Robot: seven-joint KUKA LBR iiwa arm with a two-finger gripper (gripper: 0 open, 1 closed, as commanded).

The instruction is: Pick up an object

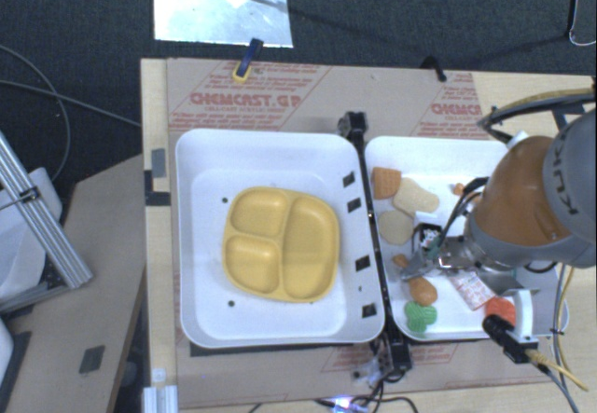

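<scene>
My gripper (422, 260) hangs low over the left half of the right bin (438, 148), on the grey arm with its orange band (519, 199). Small food-like items lie around it. An orange chunk (385, 182) and a beige piece (416, 198) sit at the back, with a pale round piece (395, 228) just behind the gripper. A small orange bit (399, 261) lies to its left. A brown-orange oval (424, 291) and a green lump (420, 316) lie just in front of it. Nothing visibly sits in the gripper.
The left bin (201, 159) holds a yellow divided plate (280, 243). A red-and-white packet (469, 289) and a red item (500, 307) lie at the right bin's front right, partly under the arm. A black divider (366, 215) runs between the bins.
</scene>
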